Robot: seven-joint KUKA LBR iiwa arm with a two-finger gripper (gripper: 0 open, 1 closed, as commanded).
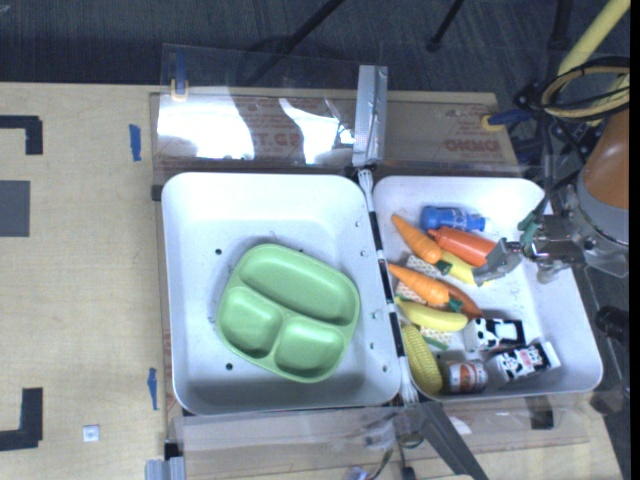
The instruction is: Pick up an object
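Two bins are sitting side by side on the bench (pixel 80 298). A tray (pixel 288 311) is lying in the left bin (pixel 190 208). In the right bin (pixel 570 338), carrots (pixel 425 283) are lying behind a banana (pixel 432 318) and a corn cob (pixel 421 356), a can (pixel 466 376) beside the cob.

Bright, even overhead light; shadows soft and short. Strong white glare on the clear panel (pixel 250 123) behind the bins. Focus slightly soft throughout, small toy labels unreadable; dark floor (pixel 200 8) at top underexposed.
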